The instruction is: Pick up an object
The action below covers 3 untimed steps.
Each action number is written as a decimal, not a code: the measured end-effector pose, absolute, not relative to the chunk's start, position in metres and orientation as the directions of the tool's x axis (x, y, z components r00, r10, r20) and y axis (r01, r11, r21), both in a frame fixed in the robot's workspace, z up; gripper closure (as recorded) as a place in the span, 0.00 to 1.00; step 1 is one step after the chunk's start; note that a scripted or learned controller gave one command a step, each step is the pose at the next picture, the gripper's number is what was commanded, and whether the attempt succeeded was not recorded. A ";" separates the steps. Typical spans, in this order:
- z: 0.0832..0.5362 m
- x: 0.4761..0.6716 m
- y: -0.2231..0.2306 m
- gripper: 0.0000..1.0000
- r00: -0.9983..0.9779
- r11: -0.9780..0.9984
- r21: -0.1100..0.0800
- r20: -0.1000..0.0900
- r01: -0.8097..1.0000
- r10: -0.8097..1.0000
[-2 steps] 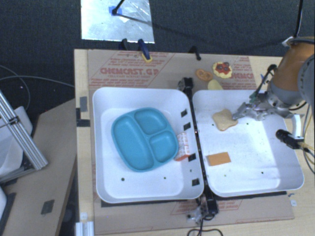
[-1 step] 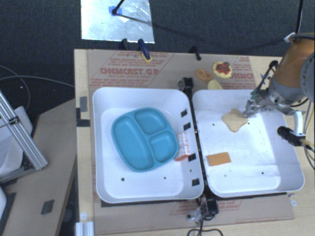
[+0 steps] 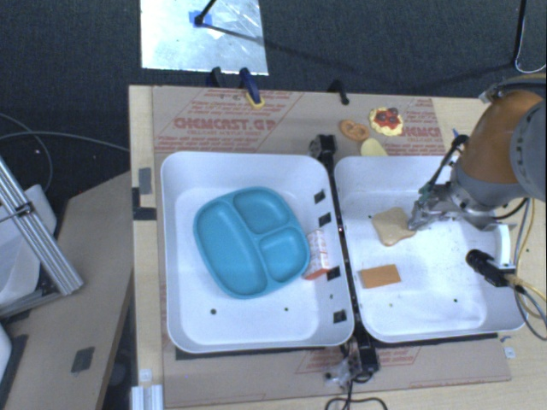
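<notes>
The hand is down in the right bin, touching the right edge of a pale tan slice; I cannot tell how it is set (nothing lifted yet). Grasping and raising remain, I judge.

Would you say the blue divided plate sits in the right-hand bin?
No, the blue divided plate lies in the left bin.

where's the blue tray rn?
In the camera view the blue tray lies in the left bin, about centred, with a small orange-and-white packet touching its right edge, near the divider between bins.
</notes>
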State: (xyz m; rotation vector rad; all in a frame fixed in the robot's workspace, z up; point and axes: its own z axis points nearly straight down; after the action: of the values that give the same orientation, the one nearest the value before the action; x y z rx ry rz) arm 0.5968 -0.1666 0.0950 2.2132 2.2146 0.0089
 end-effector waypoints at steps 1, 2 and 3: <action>0.210 0.560 -0.101 1.00 -0.009 0.009 0.009 0.001 1.000 1.000; 0.119 0.513 -0.084 1.00 -0.002 0.002 -0.008 0.003 1.000 1.000; 0.188 0.519 0.005 1.00 -0.013 0.013 0.008 0.003 1.000 1.000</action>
State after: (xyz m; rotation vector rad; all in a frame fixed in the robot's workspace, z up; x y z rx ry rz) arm 0.5192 0.0046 0.1880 2.2041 2.2335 0.0127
